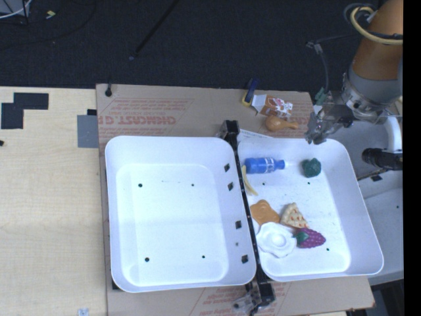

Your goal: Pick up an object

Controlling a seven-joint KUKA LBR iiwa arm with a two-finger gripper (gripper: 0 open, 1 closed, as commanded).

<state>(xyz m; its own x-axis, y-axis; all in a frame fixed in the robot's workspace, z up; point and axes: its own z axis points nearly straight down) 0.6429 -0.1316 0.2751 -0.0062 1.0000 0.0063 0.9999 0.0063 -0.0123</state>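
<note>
Green and round, one small ball-like object [312, 168] lies in the right bin [358, 196], just below the claw [317, 135] and apart from it. One blue bottle [265, 166] lies on its side below and to the left of the claw, with one thin yellow strip [248, 180] beside the bin's left wall. Further below the claw sits a cluster near the bin's front: one orange flat piece [264, 211], one wedge-shaped slice [293, 215], one white fried egg [275, 239] and one purple grape bunch [311, 238], the last four touching or nearly so.

The claw hangs over the right bin's back rim, gripping nothing; whether its fingers are spread or closed cannot be told at this size. Between the green object and the cluster the bin floor is bare, as is its right side.

One left bin [118, 196] lies well to the left of the claw. On the cardboard surface [164, 114] left of the claw rest one orange toy [279, 124] and one small packet [279, 105].
</note>
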